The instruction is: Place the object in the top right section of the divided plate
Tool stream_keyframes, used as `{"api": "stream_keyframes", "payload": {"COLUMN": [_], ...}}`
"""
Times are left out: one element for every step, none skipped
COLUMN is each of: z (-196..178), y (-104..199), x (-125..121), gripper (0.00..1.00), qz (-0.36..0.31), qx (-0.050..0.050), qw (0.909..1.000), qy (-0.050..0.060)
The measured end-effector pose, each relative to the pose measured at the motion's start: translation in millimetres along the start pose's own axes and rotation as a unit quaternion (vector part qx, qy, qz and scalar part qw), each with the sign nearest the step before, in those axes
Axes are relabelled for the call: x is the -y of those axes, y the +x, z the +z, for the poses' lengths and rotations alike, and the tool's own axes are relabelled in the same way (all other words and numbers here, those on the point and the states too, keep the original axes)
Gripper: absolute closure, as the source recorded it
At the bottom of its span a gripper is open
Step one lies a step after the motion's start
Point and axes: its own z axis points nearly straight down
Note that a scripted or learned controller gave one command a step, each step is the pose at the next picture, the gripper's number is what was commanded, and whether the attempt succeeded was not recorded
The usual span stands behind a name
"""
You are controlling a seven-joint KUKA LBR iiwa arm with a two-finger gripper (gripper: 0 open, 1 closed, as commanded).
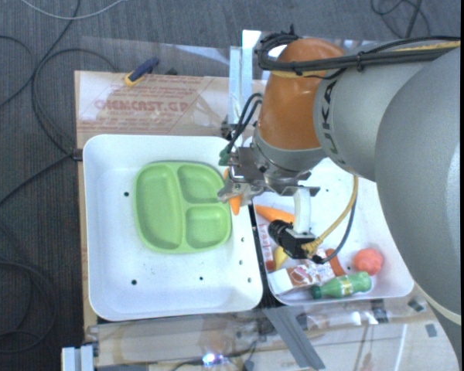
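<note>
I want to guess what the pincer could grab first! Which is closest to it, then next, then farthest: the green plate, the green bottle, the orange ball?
Measured from the pincer:
1. Green plate, just left of it in the left bin.
2. Green bottle, lower right, in the right bin.
3. Orange ball, farther right in that bin, though nearly tied with the bottle.

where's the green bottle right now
The green bottle lies on its side near the front edge of the right bin, just below the orange ball and beside the red-and-white packet.
</note>
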Motion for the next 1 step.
{"api": "stream_keyframes", "payload": {"z": [-0.1], "y": [-0.1], "x": [-0.1], "gripper": [0.00], "qz": [0.000], "qx": [0.000], "qw": [1.0000], "qy": [0.000]}}
